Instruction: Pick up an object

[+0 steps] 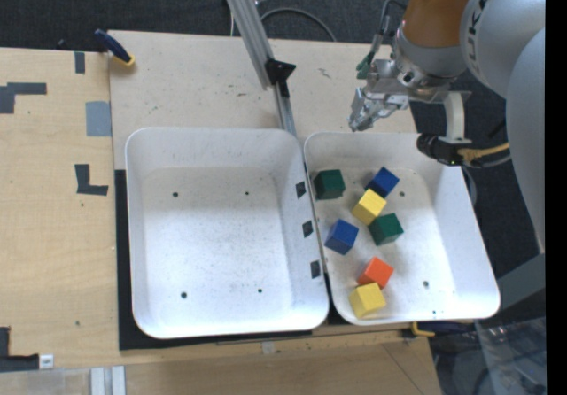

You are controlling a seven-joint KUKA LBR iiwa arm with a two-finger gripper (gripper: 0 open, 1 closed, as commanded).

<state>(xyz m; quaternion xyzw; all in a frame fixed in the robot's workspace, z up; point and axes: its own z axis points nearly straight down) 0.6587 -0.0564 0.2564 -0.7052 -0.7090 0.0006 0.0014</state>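
The right bin (461, 216) holds several small cubes: a dark green one (330, 183), a blue one (384, 181), a yellow one (369, 205), another green one (386, 228), a second blue one (341, 236), an orange one (378, 272) and a yellow one (367, 298). My gripper (363, 121) hangs above the far rim of the right bin, up and to the right of the dark green cube. Its fingertips point down and to the left, close together, with nothing seen between them.
The left bin (142, 207) sits beside the right one. A slanted metal rail (252, 21) runs down to the divide between the bins. A blue and yellow clamp (115, 46) lies on the bench at the far left. Grey tape marks (97, 119) dot the wooden board.
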